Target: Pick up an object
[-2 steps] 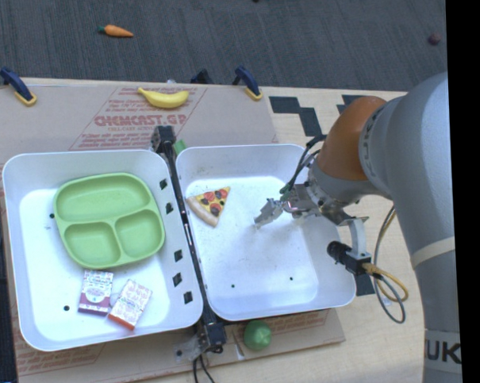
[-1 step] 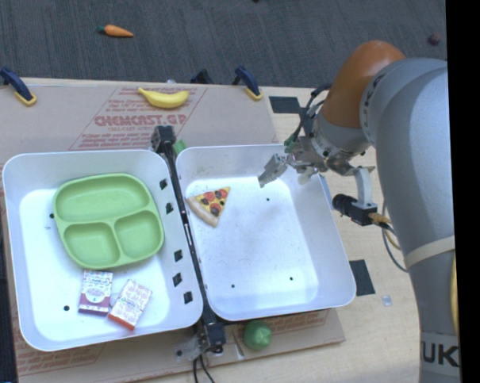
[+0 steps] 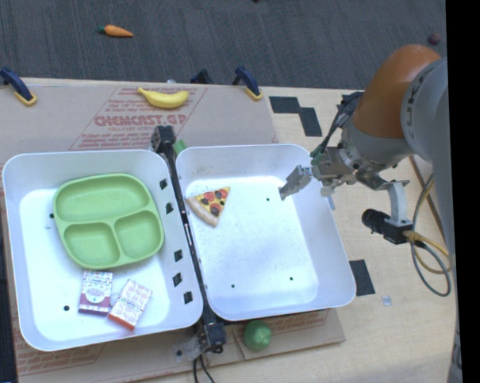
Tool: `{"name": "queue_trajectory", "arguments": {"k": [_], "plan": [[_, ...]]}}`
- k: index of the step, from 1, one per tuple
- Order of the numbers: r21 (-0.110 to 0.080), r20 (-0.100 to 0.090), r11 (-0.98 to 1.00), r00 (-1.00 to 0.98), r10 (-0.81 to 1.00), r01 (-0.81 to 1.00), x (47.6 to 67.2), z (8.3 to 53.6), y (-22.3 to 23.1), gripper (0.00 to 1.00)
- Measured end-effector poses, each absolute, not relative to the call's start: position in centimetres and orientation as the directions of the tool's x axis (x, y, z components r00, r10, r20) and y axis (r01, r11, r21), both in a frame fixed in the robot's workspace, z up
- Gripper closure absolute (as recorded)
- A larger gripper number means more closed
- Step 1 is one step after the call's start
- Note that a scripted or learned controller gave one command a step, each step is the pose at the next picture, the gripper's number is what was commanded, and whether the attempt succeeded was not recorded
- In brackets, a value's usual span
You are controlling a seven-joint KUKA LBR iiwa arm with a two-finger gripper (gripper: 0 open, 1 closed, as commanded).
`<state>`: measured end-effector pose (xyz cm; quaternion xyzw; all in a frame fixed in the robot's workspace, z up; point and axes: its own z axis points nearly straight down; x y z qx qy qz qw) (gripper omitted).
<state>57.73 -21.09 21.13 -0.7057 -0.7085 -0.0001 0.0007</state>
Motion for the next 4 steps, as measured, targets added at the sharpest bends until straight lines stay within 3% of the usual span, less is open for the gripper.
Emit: {"name": "queue_trajectory", "arguments": {"k": [1, 2, 3, 4], "plan": [[-0.002, 0.000, 0.006, -0.006, 1.000, 1.000, 53.6, 9.2, -21.1, 0.00], [-0.003, 0.000, 0.009, -0.009, 1.000, 1.000, 53.6, 10.2, -21.1, 1.00], [-0.004, 0.000, 0.010, -0.010, 1.000, 1.000, 53.6, 10.2, -21.1, 0.00], [-0.001, 0.001, 0.004, -0.004, 1.000, 1.000, 56.0, 13.2, -21.1, 0.00]]}}
